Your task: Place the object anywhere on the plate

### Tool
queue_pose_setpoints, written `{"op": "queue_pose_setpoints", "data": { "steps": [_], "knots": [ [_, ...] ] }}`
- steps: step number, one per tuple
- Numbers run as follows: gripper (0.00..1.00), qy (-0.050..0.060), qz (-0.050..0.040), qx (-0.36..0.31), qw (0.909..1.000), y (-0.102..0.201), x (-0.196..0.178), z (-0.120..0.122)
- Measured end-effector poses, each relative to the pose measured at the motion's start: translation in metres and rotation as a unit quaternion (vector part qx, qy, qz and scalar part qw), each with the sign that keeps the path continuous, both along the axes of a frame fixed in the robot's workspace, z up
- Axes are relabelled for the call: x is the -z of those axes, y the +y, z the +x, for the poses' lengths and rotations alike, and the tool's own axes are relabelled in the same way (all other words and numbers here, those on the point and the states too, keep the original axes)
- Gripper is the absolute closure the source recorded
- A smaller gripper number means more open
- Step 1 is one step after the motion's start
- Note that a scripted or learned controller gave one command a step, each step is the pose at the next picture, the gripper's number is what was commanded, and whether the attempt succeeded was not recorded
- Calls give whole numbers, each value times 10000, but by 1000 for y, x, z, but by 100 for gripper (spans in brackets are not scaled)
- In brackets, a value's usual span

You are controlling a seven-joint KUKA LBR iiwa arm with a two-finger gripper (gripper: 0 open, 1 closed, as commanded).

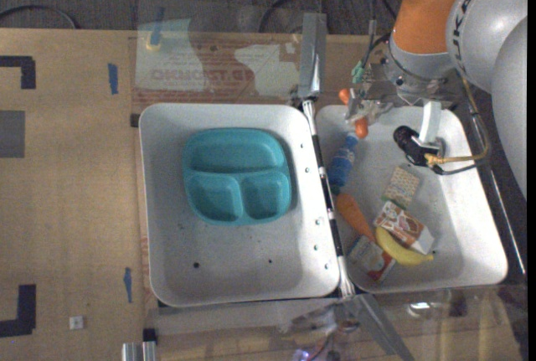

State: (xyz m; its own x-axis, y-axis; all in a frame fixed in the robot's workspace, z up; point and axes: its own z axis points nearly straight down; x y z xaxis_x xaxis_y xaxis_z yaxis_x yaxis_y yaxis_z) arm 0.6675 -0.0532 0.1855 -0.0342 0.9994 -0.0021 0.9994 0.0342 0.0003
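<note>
The gripper [362, 110] hung at the far-left corner of the right bin [469, 263], an orange piece at its tip — whether it was gripped, I cannot tell. The blue bottle [341, 165] lay just below it, long axis toward it. The teal plate [237, 175] sat well to its left.

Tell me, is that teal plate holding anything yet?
Empty. All three compartments of the teal plate show bare; the banana and carrot lie in the other bin.

Banana [400, 250] + carton [405, 225] touching, R bin [469, 267]; carrot [355, 217] near divider; blue tape [112, 79] on bench.
</note>
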Motion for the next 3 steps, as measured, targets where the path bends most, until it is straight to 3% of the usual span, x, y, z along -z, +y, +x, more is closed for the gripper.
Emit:
{"op": "queue_pose_setpoints", "data": {
  "steps": [1,2,3],
  "knots": [
    [100,11,13,335,9994,78,-32,-56],
    [100,-3,11,-190,9998,137,1,-36],
    [100,5,12,-244,9997,185,-5,-50]
  ]
}}
